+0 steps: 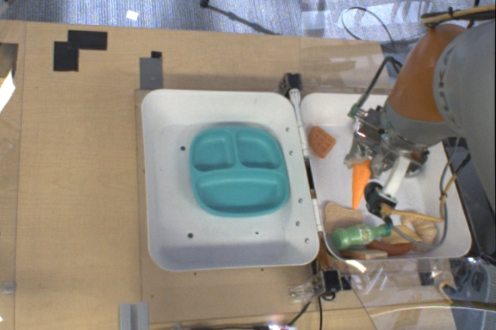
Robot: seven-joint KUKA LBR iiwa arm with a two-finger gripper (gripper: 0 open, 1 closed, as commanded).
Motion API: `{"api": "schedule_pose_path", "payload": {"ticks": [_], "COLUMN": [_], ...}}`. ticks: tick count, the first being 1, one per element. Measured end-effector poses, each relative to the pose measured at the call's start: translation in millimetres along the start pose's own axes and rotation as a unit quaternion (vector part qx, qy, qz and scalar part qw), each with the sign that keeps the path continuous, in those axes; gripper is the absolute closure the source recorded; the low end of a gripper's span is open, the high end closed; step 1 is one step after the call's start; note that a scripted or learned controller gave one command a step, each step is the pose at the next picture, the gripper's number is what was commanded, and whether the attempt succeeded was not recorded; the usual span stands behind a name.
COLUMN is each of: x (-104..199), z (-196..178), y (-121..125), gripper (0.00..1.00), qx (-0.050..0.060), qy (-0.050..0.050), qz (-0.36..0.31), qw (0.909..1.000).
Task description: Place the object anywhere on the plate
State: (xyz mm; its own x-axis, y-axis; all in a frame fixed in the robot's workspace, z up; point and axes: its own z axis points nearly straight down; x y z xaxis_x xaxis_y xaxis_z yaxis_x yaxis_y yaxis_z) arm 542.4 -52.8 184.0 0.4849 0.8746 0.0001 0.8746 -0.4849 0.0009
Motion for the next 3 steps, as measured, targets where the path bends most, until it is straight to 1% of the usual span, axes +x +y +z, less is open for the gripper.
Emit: {"api": "schedule_pose_path", "payload": {"ticks": [1,2,3], "x": [71,157,153], "z": [0,0,0], "y": [-39,-64,-61], "gripper": [1.0,1.0,0.0], "qx": [0.0,0.001,0.0], "qy": [0.002,0.002,0.001], "qz": [0.099,0.058,0.06], "qw": [0.9951,0.9983,0.9982]}}
